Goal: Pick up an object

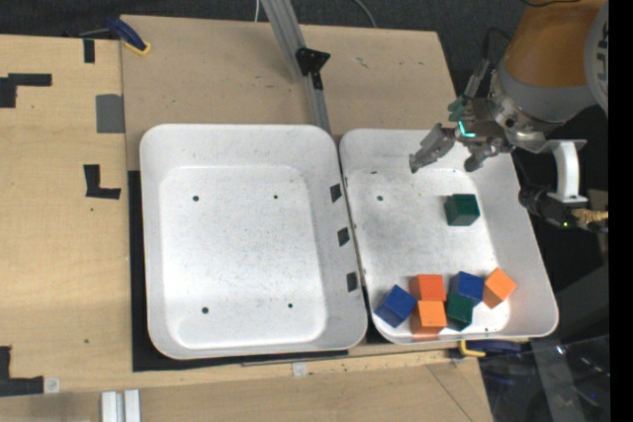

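My gripper (453, 156) hangs over the far part of the right bin (396, 212), its two fingers spread apart with nothing between them. A dark green block (461, 209) lies alone in the bin, a little in front of and below the fingers. Along the bin's near edge sits a cluster of blocks: a blue one (396, 304), two orange ones (429, 288) (430, 314), another blue one (468, 287), a green one (459, 310) and an orange one (498, 286).
The left bin (237, 232) lies beside the right one. A slanted metal pole (282, 15) runs down to the bins' far edge between them. The grey and orange arm (554, 35) fills the upper right.
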{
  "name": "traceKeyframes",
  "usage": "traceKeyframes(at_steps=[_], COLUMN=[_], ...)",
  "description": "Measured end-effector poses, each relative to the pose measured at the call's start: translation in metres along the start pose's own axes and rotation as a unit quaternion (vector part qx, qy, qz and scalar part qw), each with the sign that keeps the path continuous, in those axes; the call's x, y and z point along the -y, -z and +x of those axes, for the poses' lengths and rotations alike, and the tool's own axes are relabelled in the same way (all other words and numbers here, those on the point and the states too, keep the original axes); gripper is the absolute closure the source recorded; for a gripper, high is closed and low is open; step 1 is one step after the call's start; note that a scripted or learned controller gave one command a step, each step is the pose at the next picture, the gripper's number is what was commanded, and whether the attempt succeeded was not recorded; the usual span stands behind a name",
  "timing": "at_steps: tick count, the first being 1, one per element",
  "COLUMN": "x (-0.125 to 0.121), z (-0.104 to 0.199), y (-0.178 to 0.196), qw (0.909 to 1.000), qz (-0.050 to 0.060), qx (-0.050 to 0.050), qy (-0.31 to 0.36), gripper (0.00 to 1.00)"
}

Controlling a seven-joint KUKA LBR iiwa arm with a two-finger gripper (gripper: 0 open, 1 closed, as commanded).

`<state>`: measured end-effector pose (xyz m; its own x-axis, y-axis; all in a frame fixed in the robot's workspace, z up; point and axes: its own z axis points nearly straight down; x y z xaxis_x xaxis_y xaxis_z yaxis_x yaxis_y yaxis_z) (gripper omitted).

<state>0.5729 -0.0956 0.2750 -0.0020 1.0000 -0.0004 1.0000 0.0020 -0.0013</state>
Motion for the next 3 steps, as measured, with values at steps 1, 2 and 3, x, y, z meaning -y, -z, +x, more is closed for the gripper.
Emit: traceKeyframes(at_steps=[1, 2, 3], x=[0.005, 0.001, 0.002], z=[-0.002, 0.006, 0.004], y=[-0.043, -0.093, -0.157], qw=[1.0000, 1.0000, 1.0000], qz=[0.000, 0.003, 0.004], qx=[0.000, 0.000, 0.000], qy=[0.000, 0.000, -0.001], gripper=[0.00, 0.00, 0.00])
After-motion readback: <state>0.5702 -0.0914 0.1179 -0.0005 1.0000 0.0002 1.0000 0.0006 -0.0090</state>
